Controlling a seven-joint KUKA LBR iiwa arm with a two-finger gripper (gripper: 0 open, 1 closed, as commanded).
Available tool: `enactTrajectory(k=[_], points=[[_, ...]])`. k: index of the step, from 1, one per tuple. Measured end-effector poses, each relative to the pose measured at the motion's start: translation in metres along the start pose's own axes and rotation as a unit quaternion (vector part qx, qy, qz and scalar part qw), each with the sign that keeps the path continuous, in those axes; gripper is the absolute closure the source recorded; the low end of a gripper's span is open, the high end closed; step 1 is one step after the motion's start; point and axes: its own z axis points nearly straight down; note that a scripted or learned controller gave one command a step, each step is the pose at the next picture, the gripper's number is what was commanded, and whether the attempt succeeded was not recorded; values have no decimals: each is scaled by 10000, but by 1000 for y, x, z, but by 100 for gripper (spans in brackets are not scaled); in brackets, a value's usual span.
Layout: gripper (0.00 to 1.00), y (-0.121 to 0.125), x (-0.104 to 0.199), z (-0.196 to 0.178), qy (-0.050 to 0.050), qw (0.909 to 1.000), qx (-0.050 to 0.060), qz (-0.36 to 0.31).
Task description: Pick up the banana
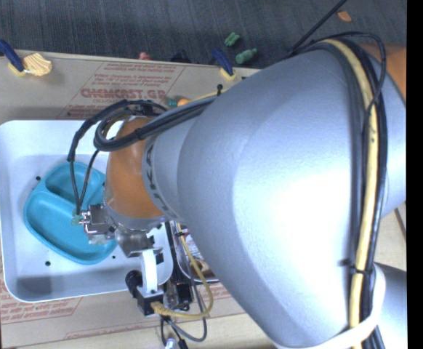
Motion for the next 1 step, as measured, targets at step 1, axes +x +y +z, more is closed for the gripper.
enactTrajectory(k=[1], points=[[100, 0, 0, -10, -1, 10000, 16, -22]])
